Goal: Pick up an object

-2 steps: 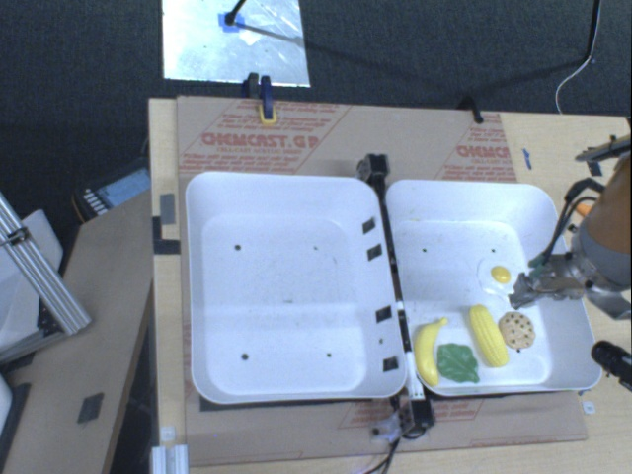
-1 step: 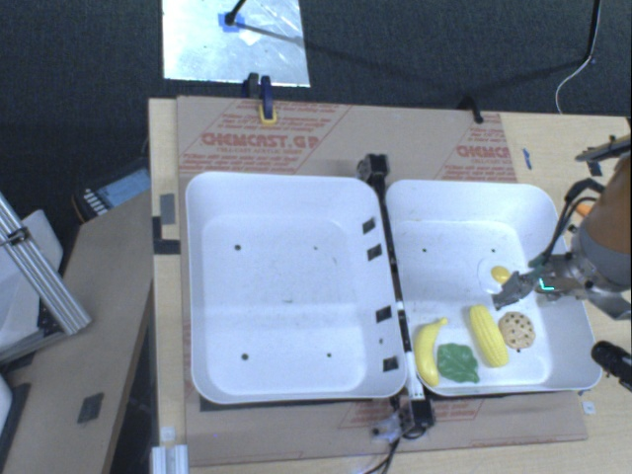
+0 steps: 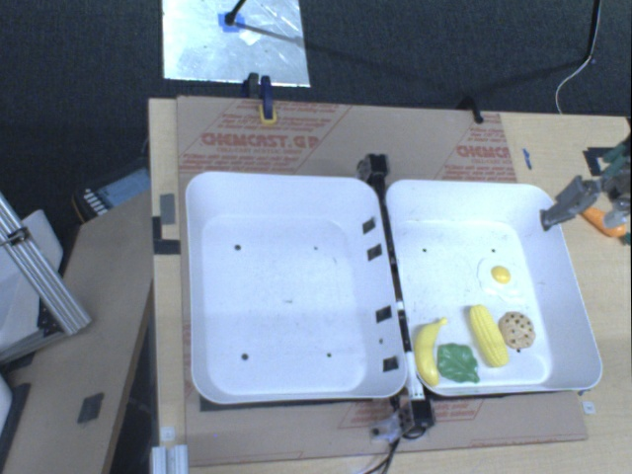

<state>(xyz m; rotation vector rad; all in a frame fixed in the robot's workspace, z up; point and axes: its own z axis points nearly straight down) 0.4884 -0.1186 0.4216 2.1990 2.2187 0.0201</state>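
Note:
The right bin (image 3: 553, 265) holds several toy foods near its front. A fried egg (image 3: 499, 275) lies mid-right. A yellow banana (image 3: 428, 352) sits by the left wall, with a green leafy piece (image 3: 457, 363) beside it. A corn cob (image 3: 487, 335) lies next to a brown cookie (image 3: 516, 330). My gripper (image 3: 565, 208) is at the right bin's far right rim, above its edge, well away from the foods. The arm reaches in from the right edge with orange parts (image 3: 604, 215) behind it.
The left bin (image 3: 207, 215) sits beside the right one, joined by a black clip strip (image 3: 387, 275). Both rest on brown cardboard (image 3: 296, 131). A shiny foil sheet (image 3: 235, 28) lies beyond the bench. Metal framing (image 3: 39, 275) stands at left.

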